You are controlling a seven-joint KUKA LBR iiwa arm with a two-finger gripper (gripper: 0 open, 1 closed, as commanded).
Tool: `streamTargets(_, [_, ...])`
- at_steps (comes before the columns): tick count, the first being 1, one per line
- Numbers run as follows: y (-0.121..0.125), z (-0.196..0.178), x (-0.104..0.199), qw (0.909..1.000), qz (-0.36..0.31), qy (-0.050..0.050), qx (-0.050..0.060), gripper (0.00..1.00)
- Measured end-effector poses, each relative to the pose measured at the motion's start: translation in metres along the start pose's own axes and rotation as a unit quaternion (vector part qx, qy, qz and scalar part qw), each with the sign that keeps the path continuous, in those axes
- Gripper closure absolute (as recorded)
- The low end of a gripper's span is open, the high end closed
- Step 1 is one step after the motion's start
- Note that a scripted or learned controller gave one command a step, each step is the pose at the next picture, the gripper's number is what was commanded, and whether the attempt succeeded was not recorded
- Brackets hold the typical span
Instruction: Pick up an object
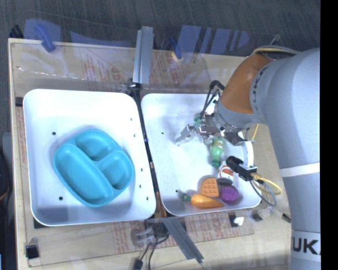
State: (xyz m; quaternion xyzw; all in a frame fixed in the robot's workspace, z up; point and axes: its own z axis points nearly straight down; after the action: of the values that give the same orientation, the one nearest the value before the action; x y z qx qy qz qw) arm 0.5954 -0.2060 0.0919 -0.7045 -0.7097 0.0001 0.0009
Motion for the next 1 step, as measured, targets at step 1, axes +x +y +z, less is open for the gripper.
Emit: streamTargets(1, [0.0468, -0.0008, -0.0037, 1.0, 0.0, 0.0, 0.0, 0.0])
